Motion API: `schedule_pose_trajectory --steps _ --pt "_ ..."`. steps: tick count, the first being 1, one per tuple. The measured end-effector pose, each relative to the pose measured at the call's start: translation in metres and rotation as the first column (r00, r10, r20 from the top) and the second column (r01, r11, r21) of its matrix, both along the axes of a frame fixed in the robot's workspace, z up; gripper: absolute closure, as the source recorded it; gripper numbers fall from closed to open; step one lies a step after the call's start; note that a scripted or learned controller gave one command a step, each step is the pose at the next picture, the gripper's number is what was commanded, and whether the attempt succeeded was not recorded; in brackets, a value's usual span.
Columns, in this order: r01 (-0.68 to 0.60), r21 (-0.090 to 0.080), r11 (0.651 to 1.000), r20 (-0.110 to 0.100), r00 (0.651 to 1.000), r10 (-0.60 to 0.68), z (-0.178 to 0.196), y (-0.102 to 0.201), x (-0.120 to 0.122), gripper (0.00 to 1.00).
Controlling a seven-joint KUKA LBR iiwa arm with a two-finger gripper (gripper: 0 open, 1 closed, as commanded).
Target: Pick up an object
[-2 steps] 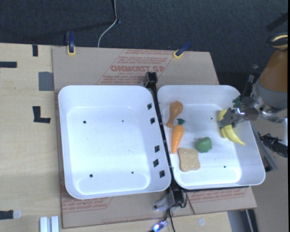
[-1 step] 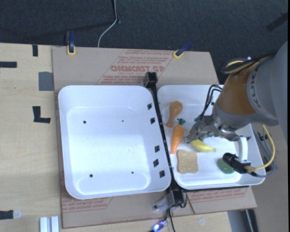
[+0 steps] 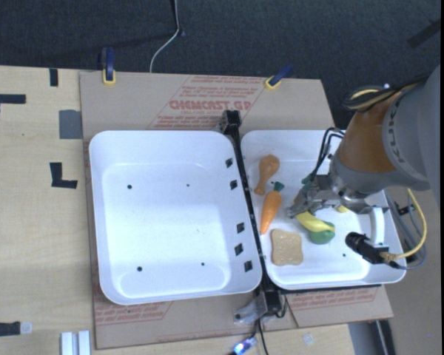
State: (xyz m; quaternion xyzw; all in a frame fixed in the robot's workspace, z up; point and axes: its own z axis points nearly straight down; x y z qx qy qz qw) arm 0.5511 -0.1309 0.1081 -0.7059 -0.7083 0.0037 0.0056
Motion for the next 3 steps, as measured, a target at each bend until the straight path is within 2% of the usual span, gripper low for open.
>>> schedule_pose_trajectory --steps 1,2,3 --pt "-0.006 -0.002 1.0 0.016 1.0 0.007 0.077 0.081 0.059 1.0" --pt "0.0 -0.003 1.0 0.004 1.0 0.0 0.073 0.107 0.015 1.0" --pt "-0.006 -0.001 1.0 0.006 1.0 0.006 0.073 0.185 0.017 1.0"
